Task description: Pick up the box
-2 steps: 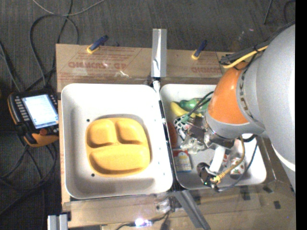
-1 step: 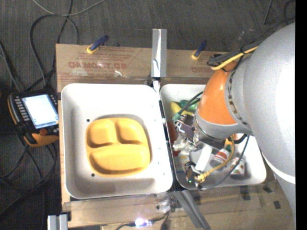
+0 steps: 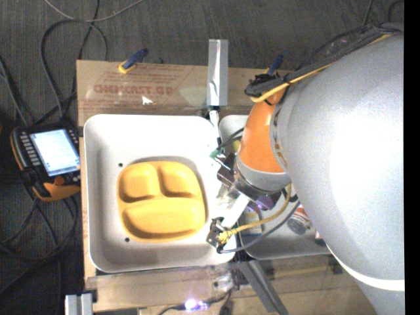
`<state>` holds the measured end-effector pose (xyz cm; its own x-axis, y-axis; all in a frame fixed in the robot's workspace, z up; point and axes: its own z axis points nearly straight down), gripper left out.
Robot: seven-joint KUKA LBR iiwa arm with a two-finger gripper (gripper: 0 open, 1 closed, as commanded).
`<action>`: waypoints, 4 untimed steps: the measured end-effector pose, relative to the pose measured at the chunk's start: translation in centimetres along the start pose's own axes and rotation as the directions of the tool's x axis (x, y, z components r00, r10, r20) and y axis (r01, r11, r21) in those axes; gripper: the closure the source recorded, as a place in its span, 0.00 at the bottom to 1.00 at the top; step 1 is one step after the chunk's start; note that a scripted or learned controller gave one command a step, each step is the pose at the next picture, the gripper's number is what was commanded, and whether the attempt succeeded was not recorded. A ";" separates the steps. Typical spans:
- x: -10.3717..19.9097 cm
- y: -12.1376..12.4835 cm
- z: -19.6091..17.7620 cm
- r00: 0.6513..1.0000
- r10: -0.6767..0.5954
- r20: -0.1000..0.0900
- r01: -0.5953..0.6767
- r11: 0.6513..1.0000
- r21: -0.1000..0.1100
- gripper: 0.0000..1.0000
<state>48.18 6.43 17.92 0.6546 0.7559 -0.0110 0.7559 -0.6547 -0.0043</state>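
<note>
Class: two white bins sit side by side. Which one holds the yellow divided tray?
The left bin: the yellow tray lies inside it. The right bin lies largely under the arm.

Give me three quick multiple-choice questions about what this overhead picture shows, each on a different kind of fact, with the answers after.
1. Where does the yellow tray lie?
A. In the left bin
B. On the floor by the cables
C. On the cardboard sheet behind the bins

2. How many compartments does the yellow tray have?
A. One
B. Three
C. Six

3. How does the handheld screen on the floor at the left look?
A. Dark
B. Lit
C. Covered by a cloth

Answers:
1. A: the yellow tray rests on the floor of the left bin, with white rim on all sides.
2. B: two small sections sit at the tray's far side and one wide section at its near side.
3. B: the handheld screen glows pale blue-white.
</note>
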 end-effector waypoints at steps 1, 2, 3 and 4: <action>-0.6 0.5 0.0 0.992 0.123 -0.001 -0.123 0.992 0.000 1.00; 0.9 -0.7 -2.7 0.931 0.364 -0.001 -0.364 0.931 -0.003 1.00; -6.3 5.6 -17.3 0.842 0.539 -0.004 -0.539 0.842 -0.004 1.00; -7.9 6.9 -1.8 0.833 0.553 0.001 -0.553 0.833 0.004 1.00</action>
<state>48.20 -4.03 19.83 0.9635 0.2674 -0.0122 0.2674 -0.9636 -0.0011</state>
